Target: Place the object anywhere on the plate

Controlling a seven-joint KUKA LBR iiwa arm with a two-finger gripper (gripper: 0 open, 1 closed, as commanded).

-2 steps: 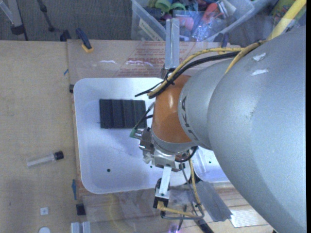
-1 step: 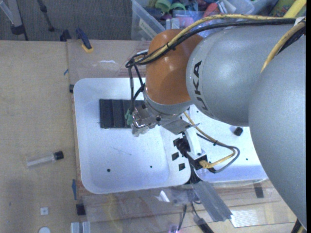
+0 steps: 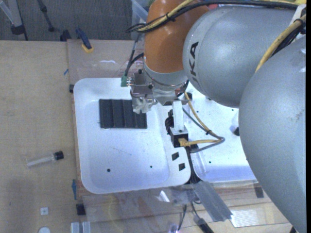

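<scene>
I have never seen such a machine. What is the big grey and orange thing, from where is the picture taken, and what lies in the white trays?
The big grey and orange shape is a robot arm, reaching in from the right. One fixed camera looks down on the bench at a slant. Two shallow white bins sit side by side; the left bin holds a dark ribbed rectangular plate. The arm's gripper hangs over that plate's right end. I cannot tell whether it holds anything.
</scene>
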